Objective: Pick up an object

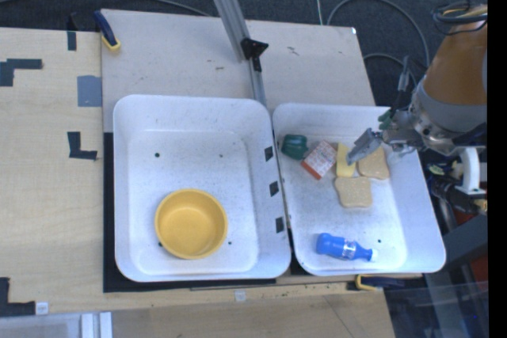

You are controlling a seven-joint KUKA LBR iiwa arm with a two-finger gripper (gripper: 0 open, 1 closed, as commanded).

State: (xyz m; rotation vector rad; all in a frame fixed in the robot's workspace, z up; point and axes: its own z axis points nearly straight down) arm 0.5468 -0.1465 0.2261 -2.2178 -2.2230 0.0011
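My gripper [365,146] hangs over the upper middle of the right bin [416,241], reaching in from the right. Its tip sits just above a yellow block [344,162] and a tan bread-like slice [375,166]. Nothing visibly hangs from it. A second tan slice [354,192] lies just below these. To the left lie a red and white box [319,159] and a dark green cup [294,145]. A blue bottle [342,247] lies on its side near the bin's front.
The left bin [135,131] holds a yellow bowl [191,223] at its front. A grey metal post [230,0] slants up from between the bins at the back. Cables run behind the bench, and a blue and yellow clamp [106,30] sits at the back left.
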